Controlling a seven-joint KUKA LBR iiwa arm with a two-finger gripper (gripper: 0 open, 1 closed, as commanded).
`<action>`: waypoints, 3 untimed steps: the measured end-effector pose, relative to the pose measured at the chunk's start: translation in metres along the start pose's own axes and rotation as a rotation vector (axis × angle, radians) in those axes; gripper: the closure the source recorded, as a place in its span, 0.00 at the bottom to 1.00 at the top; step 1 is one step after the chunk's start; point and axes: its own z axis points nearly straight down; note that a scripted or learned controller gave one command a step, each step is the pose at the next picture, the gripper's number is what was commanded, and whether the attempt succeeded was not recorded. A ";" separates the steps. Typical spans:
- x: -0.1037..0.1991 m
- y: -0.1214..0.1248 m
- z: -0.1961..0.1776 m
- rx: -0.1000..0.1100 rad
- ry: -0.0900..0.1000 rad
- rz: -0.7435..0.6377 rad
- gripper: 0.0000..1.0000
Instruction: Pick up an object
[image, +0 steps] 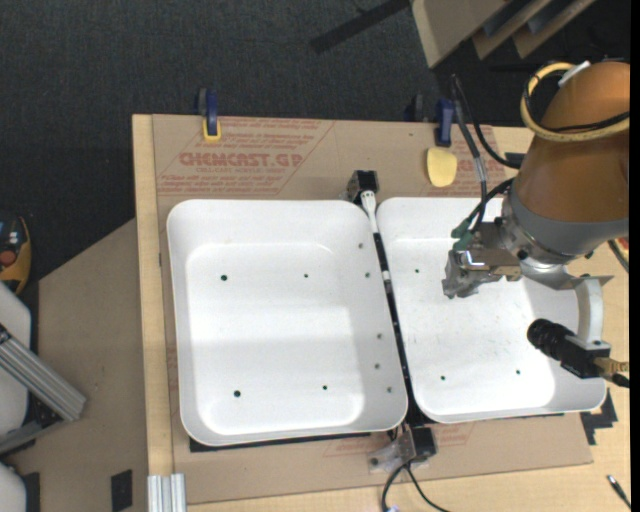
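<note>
Tool (462, 275) hangs over the right bin (480, 395), in its upper middle, just right of the divider; whether its fingers are parted cannot be told, and nothing is visible between them. No pickable object can be made out in either bin. The left bin (270, 320) offers a broad white floor. Both bins sit edge to edge on the worktop (150, 200), clamped at the far edge.

The left bin (270, 320) is lying open to approach from above. The arm (575, 170) is overhanging the right bin (480, 370), blocking its upper right part.
</note>
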 end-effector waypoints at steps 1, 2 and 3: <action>0.043 0.032 -0.137 -0.029 -0.001 -0.001 1.00; 0.059 0.055 -0.040 0.000 -0.003 0.005 1.00; 0.065 0.028 -0.091 -0.016 -0.002 0.005 1.00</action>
